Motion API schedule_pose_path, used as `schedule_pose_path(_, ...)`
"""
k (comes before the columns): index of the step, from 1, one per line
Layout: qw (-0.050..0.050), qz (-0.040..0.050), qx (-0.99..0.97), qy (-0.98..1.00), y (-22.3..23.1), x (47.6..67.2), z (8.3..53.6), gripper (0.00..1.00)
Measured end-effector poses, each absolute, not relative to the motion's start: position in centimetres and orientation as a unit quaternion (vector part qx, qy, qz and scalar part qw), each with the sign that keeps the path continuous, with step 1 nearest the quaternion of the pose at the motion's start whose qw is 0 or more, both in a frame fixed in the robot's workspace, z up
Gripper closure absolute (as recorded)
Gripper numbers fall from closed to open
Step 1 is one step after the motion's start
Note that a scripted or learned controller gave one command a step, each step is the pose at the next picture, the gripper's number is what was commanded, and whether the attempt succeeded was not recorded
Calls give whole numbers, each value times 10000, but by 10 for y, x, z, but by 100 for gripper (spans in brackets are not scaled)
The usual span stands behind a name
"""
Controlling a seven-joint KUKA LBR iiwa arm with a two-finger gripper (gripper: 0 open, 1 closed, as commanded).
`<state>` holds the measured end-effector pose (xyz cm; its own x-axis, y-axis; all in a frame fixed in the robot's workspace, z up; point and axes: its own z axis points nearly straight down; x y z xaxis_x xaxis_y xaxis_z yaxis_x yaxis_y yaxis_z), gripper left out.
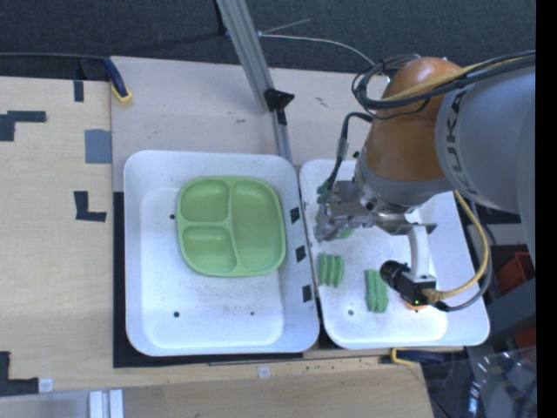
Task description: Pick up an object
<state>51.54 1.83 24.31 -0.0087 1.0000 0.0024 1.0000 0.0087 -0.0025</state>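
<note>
Lying in the right bin, two small green ridged pieces, one nearer the divider and another beside it, look untouched, so the pick seems not yet made. Just above them the hand sits low over the bin floor with something green at its tip; whether it grips I cannot tell. A smooth green divided plate rests in the left bin.

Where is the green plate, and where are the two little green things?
green plate [231,225], camera view, on its middle divider.
left green piece [330,269], camera view, on its middle.
right green piece [376,290], camera view, on its middle.
</note>
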Motion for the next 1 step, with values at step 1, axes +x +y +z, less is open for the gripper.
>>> schedule_pose_path(1,19,13,-7049,-7093,66,510,228,100)
